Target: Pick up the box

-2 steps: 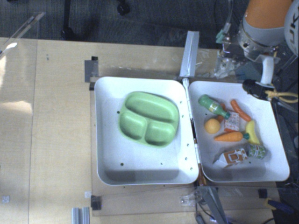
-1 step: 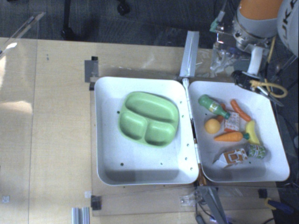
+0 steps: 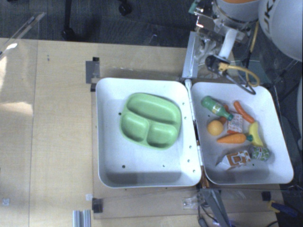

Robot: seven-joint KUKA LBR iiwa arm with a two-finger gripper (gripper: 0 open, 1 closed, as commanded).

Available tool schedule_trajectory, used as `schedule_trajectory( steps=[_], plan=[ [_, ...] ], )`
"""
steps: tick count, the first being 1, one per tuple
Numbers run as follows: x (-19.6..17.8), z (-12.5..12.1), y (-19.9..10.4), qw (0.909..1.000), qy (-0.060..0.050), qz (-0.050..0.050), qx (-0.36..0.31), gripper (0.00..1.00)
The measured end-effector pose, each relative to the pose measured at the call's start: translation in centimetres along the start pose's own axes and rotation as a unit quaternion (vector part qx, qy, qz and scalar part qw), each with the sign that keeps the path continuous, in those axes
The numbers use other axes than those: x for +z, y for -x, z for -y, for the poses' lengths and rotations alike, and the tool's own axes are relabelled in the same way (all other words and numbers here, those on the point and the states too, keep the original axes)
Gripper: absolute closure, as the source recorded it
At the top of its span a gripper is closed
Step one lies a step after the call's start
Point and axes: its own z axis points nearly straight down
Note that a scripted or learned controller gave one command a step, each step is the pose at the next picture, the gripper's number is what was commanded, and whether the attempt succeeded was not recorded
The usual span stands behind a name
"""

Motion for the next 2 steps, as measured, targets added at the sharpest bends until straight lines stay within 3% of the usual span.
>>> schedule_trajectory(
  steps=[1,2],
  plan=[
    [-0.8,3.6,-3.8,0.9981,-0.001,0.000,0.062,1.00],
    [-1.8,5.2,-6.3,0.9835,-0.001,0.001,0.181,1.00]
  ],
)
